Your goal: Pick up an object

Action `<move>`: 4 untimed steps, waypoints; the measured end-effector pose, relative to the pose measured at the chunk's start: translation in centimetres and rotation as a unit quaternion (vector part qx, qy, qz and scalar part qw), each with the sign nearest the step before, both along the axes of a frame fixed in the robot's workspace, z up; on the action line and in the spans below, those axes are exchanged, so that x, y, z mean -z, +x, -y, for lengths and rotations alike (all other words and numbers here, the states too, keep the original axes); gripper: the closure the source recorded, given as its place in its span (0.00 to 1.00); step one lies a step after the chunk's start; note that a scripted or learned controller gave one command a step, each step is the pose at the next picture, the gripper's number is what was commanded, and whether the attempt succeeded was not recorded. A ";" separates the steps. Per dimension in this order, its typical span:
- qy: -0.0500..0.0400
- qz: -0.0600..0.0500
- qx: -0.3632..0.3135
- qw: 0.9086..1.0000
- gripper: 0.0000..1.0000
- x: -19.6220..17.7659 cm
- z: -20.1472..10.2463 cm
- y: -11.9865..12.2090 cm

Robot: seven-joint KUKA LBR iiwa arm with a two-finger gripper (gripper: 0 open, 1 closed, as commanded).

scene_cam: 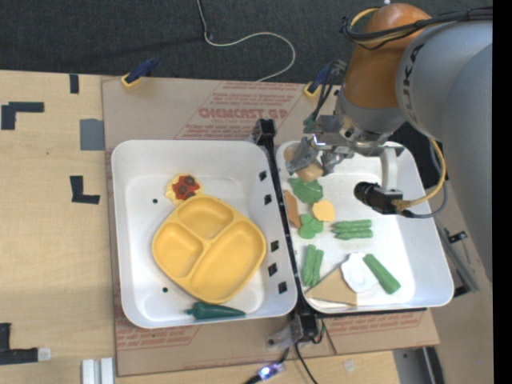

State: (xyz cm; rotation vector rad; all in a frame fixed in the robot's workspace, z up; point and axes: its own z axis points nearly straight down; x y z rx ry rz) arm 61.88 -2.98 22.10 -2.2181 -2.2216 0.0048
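Your gripper (pixel 314 157) hangs over the right bin's (pixel 416 294) far-left corner; nearest toy, the green leaf (pixel 306 189), lies just toward you; finger state unreadable.

The arm (pixel 448 62) runs off the right edge and hides the right bin's (pixel 424 286) far corner; the gripper's (pixel 314 157) fingertips are too blurred to read.

Gripper (pixel 314 157) low over right bin (pixel 424 238); yellow tray (pixel 210 249) in left bin (pixel 128 214)

My robot lab bench, two white bins (pixel 128 166) on cardboard (pixel 232 110), toy food, clamps (pixel 138 72), loose cable (pixel 240 38), my arm (pixel 384 62) overhead
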 end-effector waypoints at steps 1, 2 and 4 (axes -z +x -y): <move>0.000 0.000 0.001 1.000 1.00 0.7 1.3 0.4; 0.000 0.002 0.000 1.000 1.00 -1.4 0.9 0.4; 0.000 0.000 0.001 1.000 1.00 0.4 1.4 0.4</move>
